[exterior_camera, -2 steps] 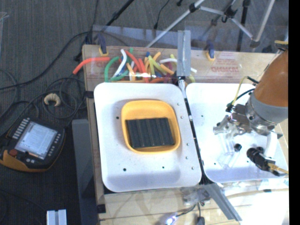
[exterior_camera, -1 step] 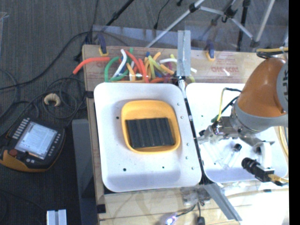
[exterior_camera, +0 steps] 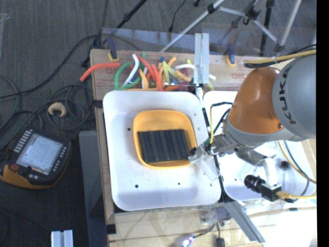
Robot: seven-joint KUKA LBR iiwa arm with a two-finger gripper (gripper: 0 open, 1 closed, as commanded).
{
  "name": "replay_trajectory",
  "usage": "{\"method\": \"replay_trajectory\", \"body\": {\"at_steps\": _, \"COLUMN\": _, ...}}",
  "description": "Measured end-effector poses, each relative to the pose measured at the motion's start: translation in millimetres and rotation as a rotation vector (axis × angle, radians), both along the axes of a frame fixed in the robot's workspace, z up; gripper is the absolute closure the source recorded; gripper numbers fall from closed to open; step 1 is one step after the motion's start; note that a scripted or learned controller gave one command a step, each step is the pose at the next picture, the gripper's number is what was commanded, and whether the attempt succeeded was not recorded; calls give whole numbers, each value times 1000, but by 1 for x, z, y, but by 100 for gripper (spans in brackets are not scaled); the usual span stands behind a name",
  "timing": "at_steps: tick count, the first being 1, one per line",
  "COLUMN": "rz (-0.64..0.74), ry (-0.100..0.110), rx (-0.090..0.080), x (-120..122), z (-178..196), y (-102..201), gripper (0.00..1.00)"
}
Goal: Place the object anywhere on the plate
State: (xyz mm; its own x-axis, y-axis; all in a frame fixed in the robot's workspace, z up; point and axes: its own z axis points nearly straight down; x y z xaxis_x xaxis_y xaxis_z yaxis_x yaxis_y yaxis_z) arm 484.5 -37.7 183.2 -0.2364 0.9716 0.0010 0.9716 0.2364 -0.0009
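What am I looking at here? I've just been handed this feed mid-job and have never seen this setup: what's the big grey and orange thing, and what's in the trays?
This is one camera fixed above a bench, looking down at a slant. The big grey and orange shape is a robot arm reaching in from the right of the picture. Its pincer sits low at the end of the arm, by the divide between two shallow white trays.

The left tray holds a yellow plate, and a dark ribbed slab lies flat on that plate. The pincer is right at the plate's right edge, but I cannot tell whether it is open or gripping anything.

The right tray is largely covered by the arm. Behind the trays lies a tangle of colourful cables. On the floor to the left is a handheld control pad.
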Motion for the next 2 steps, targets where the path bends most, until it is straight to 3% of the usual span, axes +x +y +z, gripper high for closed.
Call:
{"method": "replay_trajectory", "body": {"at_steps": 1, "rz": 172, "ry": -1, "rx": -1, "x": 64, "z": 0, "y": 61, "gripper": 100}}
{"method": "replay_trajectory", "body": {"at_steps": 2, "rz": 172, "ry": -1, "rx": -1, "x": 64, "z": 0, "y": 61, "gripper": 0}}
